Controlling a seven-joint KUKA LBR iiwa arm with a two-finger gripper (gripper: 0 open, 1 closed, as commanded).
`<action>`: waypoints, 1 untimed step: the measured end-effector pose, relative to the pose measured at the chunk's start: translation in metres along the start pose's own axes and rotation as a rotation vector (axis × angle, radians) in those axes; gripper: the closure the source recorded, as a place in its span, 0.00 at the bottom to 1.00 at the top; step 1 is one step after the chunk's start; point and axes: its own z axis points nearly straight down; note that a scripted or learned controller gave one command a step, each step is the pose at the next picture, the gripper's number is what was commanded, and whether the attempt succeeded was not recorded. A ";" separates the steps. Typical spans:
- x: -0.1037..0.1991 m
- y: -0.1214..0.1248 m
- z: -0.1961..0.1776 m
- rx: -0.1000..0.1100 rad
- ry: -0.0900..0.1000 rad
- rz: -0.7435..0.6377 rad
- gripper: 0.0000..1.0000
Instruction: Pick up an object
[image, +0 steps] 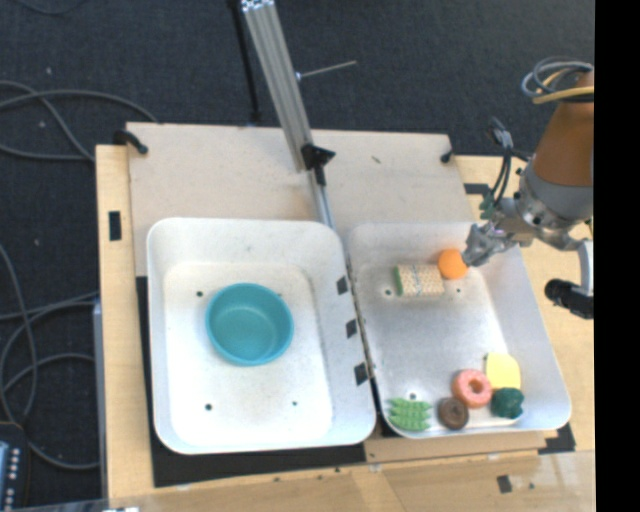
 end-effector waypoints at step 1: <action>-0.001 0.002 -0.045 -0.001 0.000 -0.001 1.00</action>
